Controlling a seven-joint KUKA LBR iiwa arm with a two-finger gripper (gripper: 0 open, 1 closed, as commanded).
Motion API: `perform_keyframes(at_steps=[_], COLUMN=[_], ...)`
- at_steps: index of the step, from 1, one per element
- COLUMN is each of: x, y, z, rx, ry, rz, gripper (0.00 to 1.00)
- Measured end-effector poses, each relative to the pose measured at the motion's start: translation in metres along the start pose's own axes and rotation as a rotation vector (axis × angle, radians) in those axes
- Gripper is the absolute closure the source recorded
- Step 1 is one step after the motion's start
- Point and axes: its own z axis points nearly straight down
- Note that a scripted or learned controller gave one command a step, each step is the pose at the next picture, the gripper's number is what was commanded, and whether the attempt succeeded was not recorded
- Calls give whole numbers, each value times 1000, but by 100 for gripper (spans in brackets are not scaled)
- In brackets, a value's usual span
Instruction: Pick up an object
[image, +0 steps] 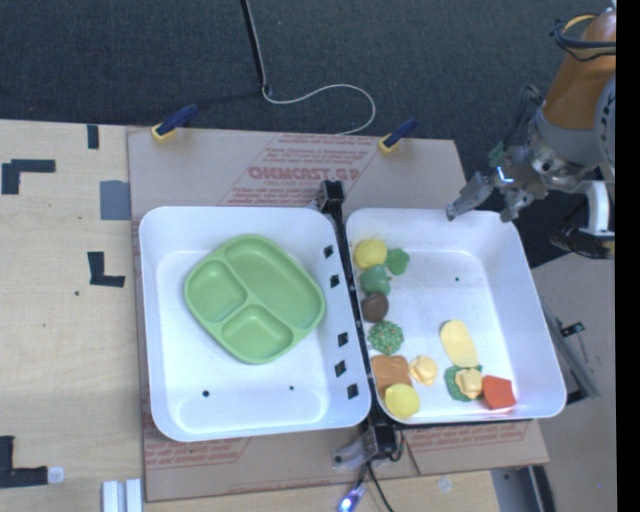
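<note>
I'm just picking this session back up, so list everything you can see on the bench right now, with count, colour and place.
Bins: 2, white, side by side on the bench; left bin, right bin.
Divided plate: 1, light green, in the left bin.
Toy food pieces: about eleven, in the right bin, mostly along its left wall and near edge; among them a yellow ball, a brown piece, a pale yellow oval and a red block.
Clamps: 2, blue and yellow, at the cardboard sheet's far corners, and.
Cable: 1, white, on the dark floor beyond the bench.
Gripper: 1, grey, above the right bin's far right corner, open, holding nothing.
</note>
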Motion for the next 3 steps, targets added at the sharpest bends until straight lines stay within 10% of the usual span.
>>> perform_keyframes(at_steps=[1, 2, 3], x=[183, 173, 244], y=[-1, -1, -52], z=[-9, -18, -39], rx=[-2, 0, 1], ry=[5, 0, 4], rz=[-15, -3, -8], gripper=[0, 100, 100])
